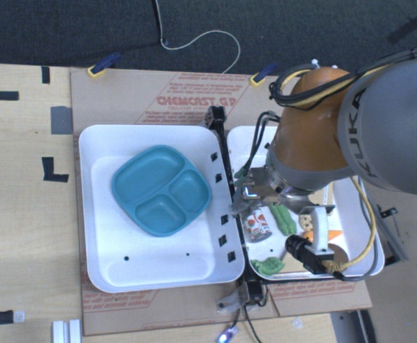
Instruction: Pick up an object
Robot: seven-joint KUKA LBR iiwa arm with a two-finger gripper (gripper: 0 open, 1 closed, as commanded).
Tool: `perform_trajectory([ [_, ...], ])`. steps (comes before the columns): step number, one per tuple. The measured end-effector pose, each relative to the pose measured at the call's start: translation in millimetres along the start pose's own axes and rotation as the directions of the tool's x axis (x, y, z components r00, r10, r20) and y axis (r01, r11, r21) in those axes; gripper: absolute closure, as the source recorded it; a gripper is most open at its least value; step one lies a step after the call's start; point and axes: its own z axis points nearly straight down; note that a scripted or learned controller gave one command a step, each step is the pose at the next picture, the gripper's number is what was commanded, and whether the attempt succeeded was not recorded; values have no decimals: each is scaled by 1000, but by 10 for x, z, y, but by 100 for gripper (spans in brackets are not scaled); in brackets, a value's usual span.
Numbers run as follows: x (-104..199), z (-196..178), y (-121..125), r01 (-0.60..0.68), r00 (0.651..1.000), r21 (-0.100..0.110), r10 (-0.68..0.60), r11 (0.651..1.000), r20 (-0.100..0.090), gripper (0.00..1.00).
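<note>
In the left bin [97, 213] lies a blue divided plate [162, 189]. The right bin [365, 263] holds small items: a white packet with red print [257, 225], a long green pod [282, 219], a green leafy piece [268, 266] and an orange-and-white item [318, 229]. My gripper [254, 200] reaches down into the right bin's left part, just above the white packet. The arm's wrist covers much of that bin.
A black divider [223, 164] separates the two bins. Cables loop around the wrist and along the right bin's front. A brown cardboard sheet [194, 98] lies under both bins, with a white cord [201, 41] behind it.
</note>
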Motion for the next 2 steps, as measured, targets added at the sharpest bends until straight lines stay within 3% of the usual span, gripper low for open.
perform_trajectory([
  [1,-353,-482,11,-12,1000,-10,12,1000,3,100],
  [2,-426,-944,9,-9,1000,-11,9,1000,2,100],
])
